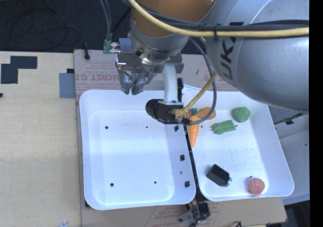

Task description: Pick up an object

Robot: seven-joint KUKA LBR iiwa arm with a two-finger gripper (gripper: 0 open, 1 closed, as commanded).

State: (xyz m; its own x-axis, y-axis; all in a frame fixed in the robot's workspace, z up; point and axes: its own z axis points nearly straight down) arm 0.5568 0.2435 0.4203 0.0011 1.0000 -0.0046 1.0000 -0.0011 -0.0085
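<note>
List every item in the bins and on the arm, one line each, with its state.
gripper: above the left bin's far rim, holding nothing visible
orange carrot: lying by the divider
green piece: lying flat
green ball: resting
black block: lying tilted
red ball: resting in the corner

Bench (30, 135): light wood top w/ dark blue-grey squares near its far left edge. Brown cardboard sheet (96, 77) lies flat on it, printed red, reaching from mid-bench to the near edge. On the cardboard, two shallow white bins touching side by side: left bin (91, 120) w/ a few dark specks, right bin (280, 170) just beside it twd the bench's right edge. Black divider strip (190, 158) along their shared rim.
</note>
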